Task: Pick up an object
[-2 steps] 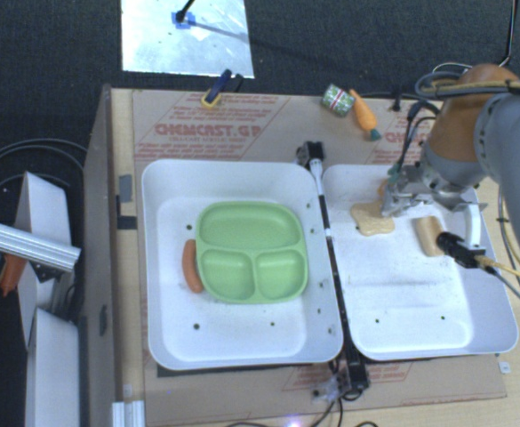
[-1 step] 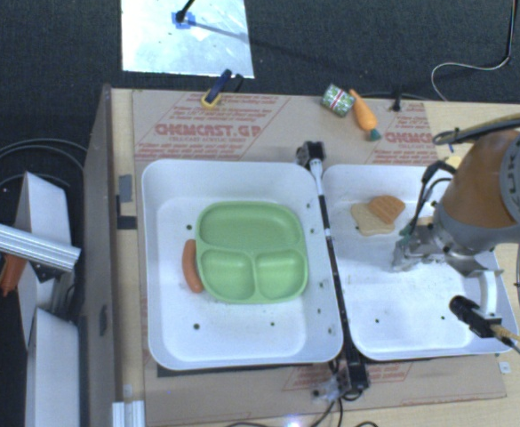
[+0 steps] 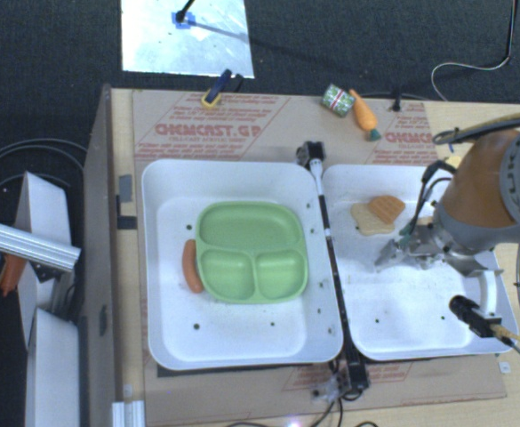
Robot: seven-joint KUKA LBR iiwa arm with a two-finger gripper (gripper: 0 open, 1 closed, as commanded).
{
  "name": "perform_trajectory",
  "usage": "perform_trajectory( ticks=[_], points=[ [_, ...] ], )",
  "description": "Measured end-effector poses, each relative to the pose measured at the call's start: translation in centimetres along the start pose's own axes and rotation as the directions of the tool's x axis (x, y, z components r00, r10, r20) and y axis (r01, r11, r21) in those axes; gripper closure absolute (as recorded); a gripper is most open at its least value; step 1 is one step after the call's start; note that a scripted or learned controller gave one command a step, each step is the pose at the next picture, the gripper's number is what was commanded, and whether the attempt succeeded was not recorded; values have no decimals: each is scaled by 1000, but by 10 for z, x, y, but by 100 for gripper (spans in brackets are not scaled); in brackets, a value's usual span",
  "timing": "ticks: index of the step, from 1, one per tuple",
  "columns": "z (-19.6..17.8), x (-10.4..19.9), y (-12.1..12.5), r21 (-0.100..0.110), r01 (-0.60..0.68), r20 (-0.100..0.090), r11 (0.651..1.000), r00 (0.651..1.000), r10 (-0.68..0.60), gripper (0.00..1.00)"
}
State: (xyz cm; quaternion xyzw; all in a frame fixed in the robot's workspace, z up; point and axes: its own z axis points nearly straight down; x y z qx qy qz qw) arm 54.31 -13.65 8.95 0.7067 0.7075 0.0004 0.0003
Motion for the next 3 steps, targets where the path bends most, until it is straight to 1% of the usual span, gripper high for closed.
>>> perform_trajectory(
  ticks=[1,2,3],
  points=[
    [5,-37,-10,1,-1,1,1000,1000,1,0],
    [5,-71,-15,-2,-1,2,1000,1000,1,0],
    [-42,-70,53,-3,3,1,1000,1000,-3,0]
  ],
)
